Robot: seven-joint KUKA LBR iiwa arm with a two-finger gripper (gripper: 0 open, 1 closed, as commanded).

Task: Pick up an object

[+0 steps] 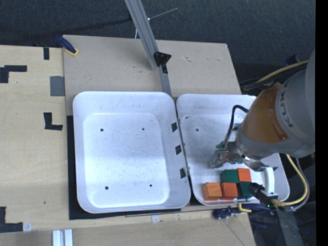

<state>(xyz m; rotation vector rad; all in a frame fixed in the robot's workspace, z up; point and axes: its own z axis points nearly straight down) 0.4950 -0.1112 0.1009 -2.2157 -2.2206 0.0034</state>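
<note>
Grey arm (287, 122) entering from three o'clock, gripper (221, 157) low in the right bin (205, 111), orange and green blocks (230, 183) at five o'clock, possibly touching each other, left bin (123, 152) at nine o'clock

Pale wood bench (128, 60) w/ black tape marks at far side from tool; dark carpet floor (230, 9) beyond; grey metal pole (143, 24) slants overhead.

The arm (287, 114) runs off the right edge, its upper part cut away. Its wrist covers much of the right bin (205, 114) and part of the green block (231, 176). The gripper (220, 157) is blurred; its fingers are too unclear to read.
</note>
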